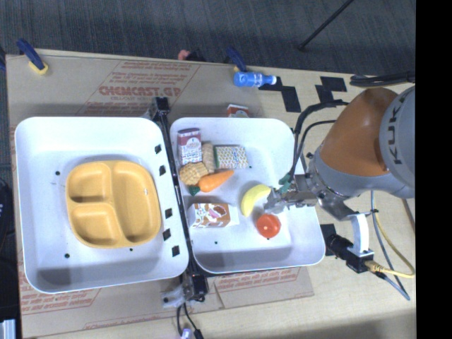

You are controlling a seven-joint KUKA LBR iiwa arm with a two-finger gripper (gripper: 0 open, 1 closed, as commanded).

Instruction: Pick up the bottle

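A small blue bottle with a pale cap lies on its side on the cardboard, just beyond the far edge of the right bin. My gripper is low inside the right bin, far from the bottle. It sits at the right side of a yellow lemon and just above a red tomato. The grey arm with its orange band reaches in from the right and hides the bin's right wall.
The right bin also holds a dark red labelled packet, a cracker box, corn, a carrot and a snack pack. A yellow divided plate lies in the left bin. Blue clamps grip the cardboard's far edge.
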